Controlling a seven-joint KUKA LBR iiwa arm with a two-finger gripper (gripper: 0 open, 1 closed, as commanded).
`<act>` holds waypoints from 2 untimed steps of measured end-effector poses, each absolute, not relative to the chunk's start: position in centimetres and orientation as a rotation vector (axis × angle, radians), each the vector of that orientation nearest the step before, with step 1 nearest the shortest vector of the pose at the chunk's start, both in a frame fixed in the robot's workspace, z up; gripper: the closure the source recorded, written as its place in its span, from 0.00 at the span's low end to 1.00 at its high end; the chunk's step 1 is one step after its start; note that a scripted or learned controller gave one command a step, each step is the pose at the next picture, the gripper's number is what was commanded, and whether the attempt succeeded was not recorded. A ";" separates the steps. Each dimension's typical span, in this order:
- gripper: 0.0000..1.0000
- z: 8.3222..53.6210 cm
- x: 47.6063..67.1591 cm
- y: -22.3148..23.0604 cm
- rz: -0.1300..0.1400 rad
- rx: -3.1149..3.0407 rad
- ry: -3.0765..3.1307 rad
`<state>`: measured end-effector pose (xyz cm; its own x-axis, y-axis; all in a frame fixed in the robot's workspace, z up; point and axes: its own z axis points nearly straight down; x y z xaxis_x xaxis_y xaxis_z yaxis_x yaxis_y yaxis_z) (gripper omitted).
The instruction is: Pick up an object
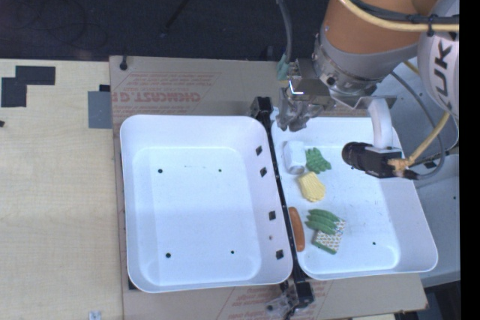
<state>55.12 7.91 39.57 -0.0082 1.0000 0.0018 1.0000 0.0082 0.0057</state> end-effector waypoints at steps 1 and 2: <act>1.00 33.0 59.5 14.1 -0.006 2.218 2.229; 1.00 32.1 60.6 25.0 -0.001 2.214 2.234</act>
